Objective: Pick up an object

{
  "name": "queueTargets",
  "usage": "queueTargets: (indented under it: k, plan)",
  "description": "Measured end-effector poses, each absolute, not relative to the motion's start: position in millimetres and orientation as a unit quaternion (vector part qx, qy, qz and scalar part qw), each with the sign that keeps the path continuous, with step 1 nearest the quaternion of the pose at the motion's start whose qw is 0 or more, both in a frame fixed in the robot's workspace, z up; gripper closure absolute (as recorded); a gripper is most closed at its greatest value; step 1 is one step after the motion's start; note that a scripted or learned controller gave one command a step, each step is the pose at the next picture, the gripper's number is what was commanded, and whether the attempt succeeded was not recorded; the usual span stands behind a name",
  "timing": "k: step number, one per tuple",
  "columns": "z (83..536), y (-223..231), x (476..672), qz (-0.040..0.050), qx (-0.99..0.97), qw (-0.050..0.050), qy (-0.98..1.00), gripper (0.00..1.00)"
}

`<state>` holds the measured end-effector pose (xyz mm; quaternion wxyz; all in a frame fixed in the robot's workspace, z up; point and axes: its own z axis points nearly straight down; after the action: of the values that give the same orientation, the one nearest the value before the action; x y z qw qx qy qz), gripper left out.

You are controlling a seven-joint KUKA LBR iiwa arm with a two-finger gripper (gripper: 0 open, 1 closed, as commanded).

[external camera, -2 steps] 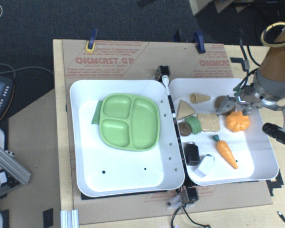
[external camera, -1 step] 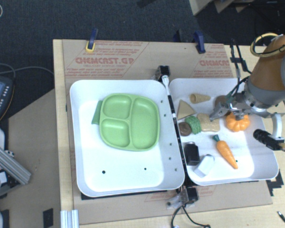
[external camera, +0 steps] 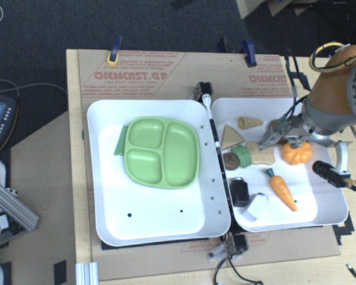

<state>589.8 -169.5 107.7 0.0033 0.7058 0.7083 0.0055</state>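
The gripper [external camera: 283, 134] hung low over the right bin [external camera: 329, 215], just beyond the small orange pumpkin [external camera: 298, 152] on its far side and seemingly touching or nearly touching its top. That placing suggested the pumpkin was the object being tried for. How far the gripper stood open could not be made out from above, and nothing could be seen held in it, so no grasp could be claimed. The pumpkin sat on the bin floor, probably not yet lifted. The arm [external camera: 335, 91] came in over the bin's far right corner, beyond the pumpkin, which left the other pieces unshadowed. A pale cracker [external camera: 262, 157] lay just beside the pumpkin on the side toward the left bin [external camera: 101, 159], and a green knobbly piece [external camera: 242, 154] lay past that. A carrot [external camera: 283, 192] lay nearer the camera than the pumpkin, close but apart. This crowding likely explained the steep approach from above: a sideways sweep risked nudging the cracker. The green divided plate [external camera: 162, 152] lay well away from the pumpkin in the left bin, outside the attempt.
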Motion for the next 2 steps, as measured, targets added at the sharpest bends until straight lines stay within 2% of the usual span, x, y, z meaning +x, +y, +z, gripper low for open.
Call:
queueTargets:
  k: [1,2]
  plan:
    - [116.6,-171.2,589.4,0.0042,0.706,0.005,0.708,1.00]
    - [161.1,-176.6,588.9,0.0012,0.707,0.003,0.707,1.00]
